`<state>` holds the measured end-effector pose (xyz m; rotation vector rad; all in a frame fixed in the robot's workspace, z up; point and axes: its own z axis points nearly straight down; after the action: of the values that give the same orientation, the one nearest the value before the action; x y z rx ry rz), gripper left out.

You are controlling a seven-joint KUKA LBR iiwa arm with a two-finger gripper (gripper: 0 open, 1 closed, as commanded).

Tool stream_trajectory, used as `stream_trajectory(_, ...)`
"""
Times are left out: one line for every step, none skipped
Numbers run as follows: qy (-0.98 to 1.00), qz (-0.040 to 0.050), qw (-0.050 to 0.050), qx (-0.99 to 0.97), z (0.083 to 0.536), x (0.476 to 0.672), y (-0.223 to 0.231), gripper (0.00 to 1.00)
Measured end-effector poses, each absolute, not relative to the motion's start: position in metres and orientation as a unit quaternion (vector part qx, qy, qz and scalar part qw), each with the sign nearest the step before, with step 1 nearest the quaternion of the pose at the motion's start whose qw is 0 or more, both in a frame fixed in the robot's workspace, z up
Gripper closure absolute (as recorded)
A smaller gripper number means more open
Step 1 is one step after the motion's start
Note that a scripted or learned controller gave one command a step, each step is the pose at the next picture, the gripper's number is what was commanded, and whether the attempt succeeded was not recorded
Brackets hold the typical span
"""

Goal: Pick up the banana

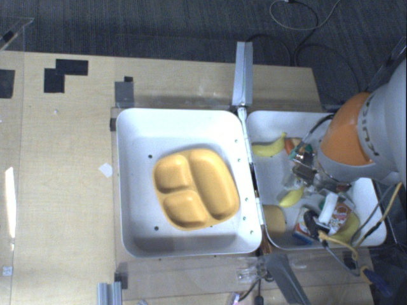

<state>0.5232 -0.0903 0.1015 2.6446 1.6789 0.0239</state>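
Three yellow bananas lie in the right bin [257, 124]. One banana [269, 147] rests at the bin's far left, by the divider. A second, smaller banana [291, 197] lies mid-bin, directly under my gripper [300, 178], which hangs low over it; whether they touch is unclear. A third banana [346, 230] curves along the bin's near right side. The grey arm with its orange band [346, 138] reaches in from the right and hides the middle of the bin.
The left bin [130, 189] holds a yellow divided tray [195, 187]. Around the gripper in the right bin lie a brown round item [275, 218], a blue packet [304, 234], a white and red packet [334, 209] and a small red object [289, 145].
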Motion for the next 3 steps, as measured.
stream_trajectory(0.5, 0.0022, 0.001, 0.866, 0.248, 0.522, -0.039, 1.0)
stream_trajectory(0.374, 0.0004, 0.0, 0.927, 0.22, 0.583, -0.001, 1.0)
stream_trajectory(0.29, 0.0013, 0.0, 0.957, 0.25, 0.642, 0.065, 1.0)
